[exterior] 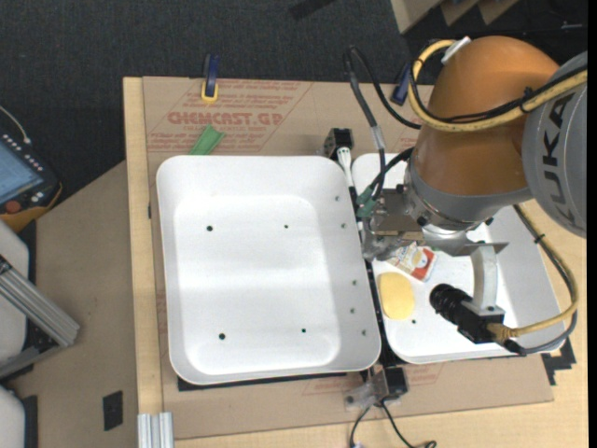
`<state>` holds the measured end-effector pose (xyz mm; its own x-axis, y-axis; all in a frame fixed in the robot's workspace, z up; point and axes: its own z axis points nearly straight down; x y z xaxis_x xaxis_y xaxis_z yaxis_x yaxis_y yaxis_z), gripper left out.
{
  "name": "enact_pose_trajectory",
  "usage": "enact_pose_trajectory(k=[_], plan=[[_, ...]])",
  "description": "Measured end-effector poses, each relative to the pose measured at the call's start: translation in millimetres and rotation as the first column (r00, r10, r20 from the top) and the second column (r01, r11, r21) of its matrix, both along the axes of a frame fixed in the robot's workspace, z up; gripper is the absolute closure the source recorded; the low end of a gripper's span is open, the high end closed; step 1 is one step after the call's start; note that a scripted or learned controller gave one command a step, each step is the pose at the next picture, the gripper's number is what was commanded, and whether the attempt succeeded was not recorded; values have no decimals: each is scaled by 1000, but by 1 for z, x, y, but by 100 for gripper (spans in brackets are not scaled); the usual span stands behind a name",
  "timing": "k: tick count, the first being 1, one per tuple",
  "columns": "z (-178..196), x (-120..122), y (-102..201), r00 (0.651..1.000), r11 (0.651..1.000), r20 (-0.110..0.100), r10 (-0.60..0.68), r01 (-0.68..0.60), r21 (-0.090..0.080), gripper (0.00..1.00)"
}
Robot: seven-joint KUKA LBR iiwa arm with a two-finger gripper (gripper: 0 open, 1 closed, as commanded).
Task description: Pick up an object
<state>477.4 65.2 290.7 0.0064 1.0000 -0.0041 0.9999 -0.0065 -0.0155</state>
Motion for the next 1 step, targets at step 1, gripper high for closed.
enact_pose_trajectory(k=[1], plan=[[90, 2, 100, 1000, 1000, 25, 18, -19, 10, 100]])
